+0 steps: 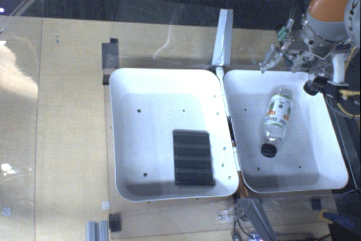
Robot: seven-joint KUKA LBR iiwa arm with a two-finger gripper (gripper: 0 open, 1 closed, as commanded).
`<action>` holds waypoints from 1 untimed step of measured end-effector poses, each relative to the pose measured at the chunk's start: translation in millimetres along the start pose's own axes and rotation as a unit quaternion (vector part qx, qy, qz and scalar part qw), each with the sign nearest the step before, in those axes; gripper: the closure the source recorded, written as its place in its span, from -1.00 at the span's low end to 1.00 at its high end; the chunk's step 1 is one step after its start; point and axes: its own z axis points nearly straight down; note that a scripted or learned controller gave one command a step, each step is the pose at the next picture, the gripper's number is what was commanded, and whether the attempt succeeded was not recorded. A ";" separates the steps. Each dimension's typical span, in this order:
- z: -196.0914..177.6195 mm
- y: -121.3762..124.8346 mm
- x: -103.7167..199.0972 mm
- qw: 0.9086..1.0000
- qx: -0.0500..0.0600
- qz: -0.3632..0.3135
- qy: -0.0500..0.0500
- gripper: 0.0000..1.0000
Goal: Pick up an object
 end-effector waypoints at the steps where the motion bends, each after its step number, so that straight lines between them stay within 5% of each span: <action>1: 147.3 -36.8 -19.9 1.000 -0.002 -0.027 0.000 -1.00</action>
